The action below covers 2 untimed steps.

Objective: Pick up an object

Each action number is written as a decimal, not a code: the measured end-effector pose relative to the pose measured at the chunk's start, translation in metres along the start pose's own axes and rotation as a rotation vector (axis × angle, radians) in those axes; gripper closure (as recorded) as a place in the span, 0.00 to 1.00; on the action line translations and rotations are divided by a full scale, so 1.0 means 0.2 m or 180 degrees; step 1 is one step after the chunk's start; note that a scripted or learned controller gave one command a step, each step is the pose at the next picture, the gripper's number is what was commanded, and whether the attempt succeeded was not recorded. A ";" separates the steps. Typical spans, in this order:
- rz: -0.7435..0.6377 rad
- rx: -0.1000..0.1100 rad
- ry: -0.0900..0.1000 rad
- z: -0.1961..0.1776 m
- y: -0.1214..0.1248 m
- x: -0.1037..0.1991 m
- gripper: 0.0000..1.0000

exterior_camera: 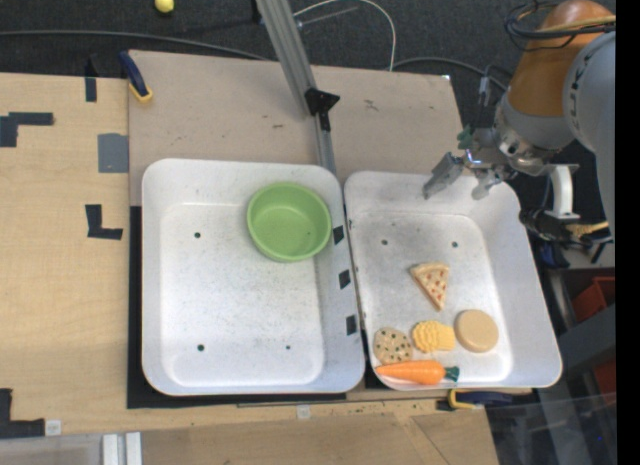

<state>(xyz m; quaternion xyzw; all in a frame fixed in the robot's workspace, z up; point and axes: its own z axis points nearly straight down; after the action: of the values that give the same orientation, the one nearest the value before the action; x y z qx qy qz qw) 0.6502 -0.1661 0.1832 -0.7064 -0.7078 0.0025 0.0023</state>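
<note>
While the jaws (458,179) hang spread and empty over the far rim of the right bin (520,283), nothing has been picked up. Pizza slice (432,282), cookie (392,344), corn (433,336), round biscuit (477,331) and carrot (415,373) lie at its near end. Descent, grasp and lift all remain.

Robot lab, taped bench (60,253), cables (340,13)
</note>
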 end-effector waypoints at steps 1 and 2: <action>0.0002 0.0002 0.0000 0.29 0.01 -0.04 0.00; -0.0006 -0.0016 -0.0003 0.22 0.02 -0.04 1.00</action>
<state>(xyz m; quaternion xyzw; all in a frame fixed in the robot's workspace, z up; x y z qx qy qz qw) 0.6533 -0.1738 0.1394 -0.7058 -0.7084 0.0011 0.0002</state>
